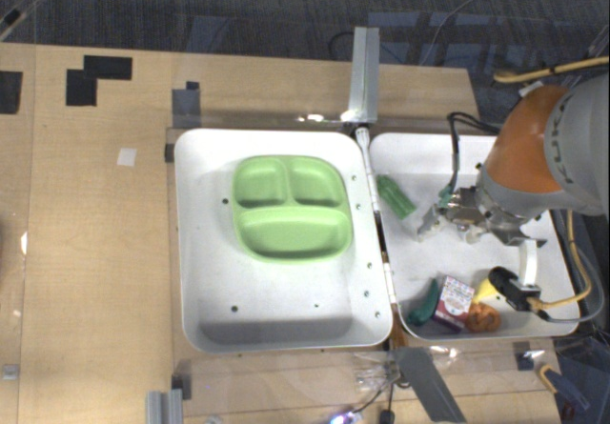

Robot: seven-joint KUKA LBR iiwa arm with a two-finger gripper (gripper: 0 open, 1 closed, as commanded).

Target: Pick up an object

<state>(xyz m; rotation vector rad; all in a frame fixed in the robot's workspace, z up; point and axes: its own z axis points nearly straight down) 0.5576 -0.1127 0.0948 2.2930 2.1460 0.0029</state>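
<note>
My gripper (441,215) hangs over the middle of the right bin (412,272), reaching in from the right under the grey arm with its orange band. A light green object (395,195) lies just to its upper left, near the bin's left wall and apart from the gripper. At the bin's front edge sits a cluster: a dark green piece (425,301), a purple and white packet (454,301), a yellow item (488,292) and a brown-orange item (483,317). Nothing shows in the gripper.
The left bin (205,308) holds a green divided plate (289,206) in its upper middle. A metal post (364,79) rises at the back between the two bins. Bare bin floor lies below and to the left of the gripper.
</note>
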